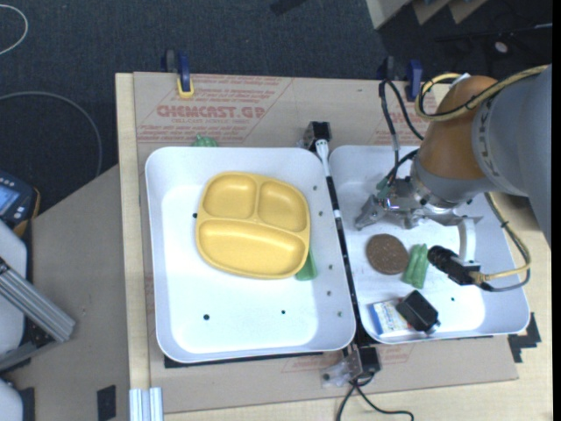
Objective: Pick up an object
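— Placement first: why does the end effector point(386, 210) hang there?
— To reach the brown disc point(387, 253) just below in the right bin point(500, 318); its grip cannot be told.

— What's under the bench?
— Dark blue-grey carpet floor point(105, 24), across the top and left of the frame, with a thin pale cable point(83, 112) looping over it.
— And the bench itself?
— A flat brown cardboard sheet with red lettering point(219, 103), held by a blue-and-yellow clamp point(182, 70) at its upper left edge.
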You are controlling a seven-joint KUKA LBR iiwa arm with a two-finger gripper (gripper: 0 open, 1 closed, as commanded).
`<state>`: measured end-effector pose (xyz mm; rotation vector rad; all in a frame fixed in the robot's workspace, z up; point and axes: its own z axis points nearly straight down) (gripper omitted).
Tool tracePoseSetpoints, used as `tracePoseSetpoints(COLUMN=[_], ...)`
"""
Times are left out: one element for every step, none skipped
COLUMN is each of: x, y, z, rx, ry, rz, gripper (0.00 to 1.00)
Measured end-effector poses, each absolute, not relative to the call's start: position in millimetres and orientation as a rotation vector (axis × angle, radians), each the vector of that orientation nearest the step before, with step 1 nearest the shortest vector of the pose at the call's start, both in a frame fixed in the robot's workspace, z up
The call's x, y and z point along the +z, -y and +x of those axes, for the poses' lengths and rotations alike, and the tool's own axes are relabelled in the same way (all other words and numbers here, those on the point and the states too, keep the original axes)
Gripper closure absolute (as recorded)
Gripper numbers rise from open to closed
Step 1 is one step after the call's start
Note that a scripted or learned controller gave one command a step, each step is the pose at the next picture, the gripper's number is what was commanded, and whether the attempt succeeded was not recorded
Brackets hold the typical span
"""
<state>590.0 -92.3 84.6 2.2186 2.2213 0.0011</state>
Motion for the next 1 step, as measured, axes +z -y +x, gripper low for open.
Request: tracePoseSetpoints(x=[84.2], y=[99.2], z=[500.7], rx=[-0.008], ry=[-2.223], rz=[2.232], gripper=[0.0])
